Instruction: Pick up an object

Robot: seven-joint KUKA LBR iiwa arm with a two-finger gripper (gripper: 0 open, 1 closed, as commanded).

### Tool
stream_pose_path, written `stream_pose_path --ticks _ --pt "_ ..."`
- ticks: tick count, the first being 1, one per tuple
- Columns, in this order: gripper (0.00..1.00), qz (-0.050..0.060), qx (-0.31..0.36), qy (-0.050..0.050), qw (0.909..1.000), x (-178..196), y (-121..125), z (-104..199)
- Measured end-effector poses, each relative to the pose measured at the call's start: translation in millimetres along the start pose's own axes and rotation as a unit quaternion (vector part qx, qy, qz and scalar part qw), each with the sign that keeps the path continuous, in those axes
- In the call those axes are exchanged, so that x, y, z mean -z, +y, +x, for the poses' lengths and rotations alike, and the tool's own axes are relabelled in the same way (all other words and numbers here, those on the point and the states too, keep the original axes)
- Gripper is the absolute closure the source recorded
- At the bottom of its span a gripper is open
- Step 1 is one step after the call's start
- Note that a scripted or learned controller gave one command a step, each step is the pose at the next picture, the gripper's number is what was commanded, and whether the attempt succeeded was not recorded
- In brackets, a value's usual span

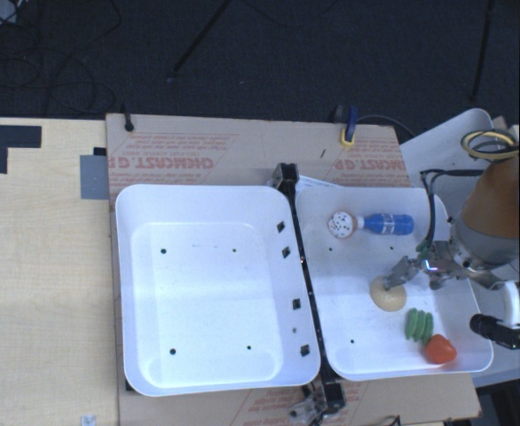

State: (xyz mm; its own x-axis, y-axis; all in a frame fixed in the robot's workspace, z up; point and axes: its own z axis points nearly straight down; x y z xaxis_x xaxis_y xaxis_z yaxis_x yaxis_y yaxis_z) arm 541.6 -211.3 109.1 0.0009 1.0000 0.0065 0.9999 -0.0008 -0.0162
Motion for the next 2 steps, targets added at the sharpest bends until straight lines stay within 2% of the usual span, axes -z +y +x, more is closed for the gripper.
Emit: stream_pose_path --ticks 1,2 --pt "0.0 -0.005 -0.001 -0.002 1.0 53 -70 -2" --pt "0.0 -0.008 0.0 -0.003 1.0 -25 -57 -1"
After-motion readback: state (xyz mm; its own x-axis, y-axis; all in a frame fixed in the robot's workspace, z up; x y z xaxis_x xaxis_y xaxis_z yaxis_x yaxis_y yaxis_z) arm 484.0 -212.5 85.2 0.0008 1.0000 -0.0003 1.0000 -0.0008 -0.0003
